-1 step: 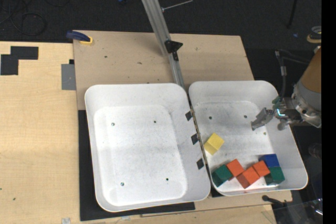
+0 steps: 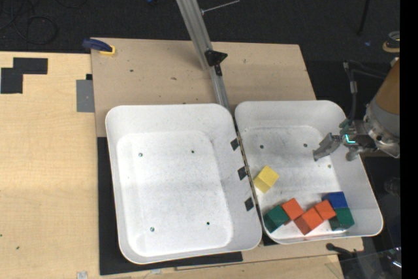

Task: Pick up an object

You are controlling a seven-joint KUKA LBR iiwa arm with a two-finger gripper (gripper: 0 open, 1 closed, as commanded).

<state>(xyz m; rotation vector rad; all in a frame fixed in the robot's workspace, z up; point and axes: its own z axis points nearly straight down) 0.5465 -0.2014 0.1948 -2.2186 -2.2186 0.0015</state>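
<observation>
In the right bin a yellow block lies alone near the left wall. Along the front wall sits a cluster: a green block, an orange block, two more orange blocks, a blue block and a dark green block. My gripper hangs over the bin's right side, above and behind the cluster, open with nothing between its fingers.
The left bin stands beside the right one, with black clips along the shared wall. A slanted metal rail rises behind the bins. A blue and yellow clamp lies at the bench's far left corner.
</observation>
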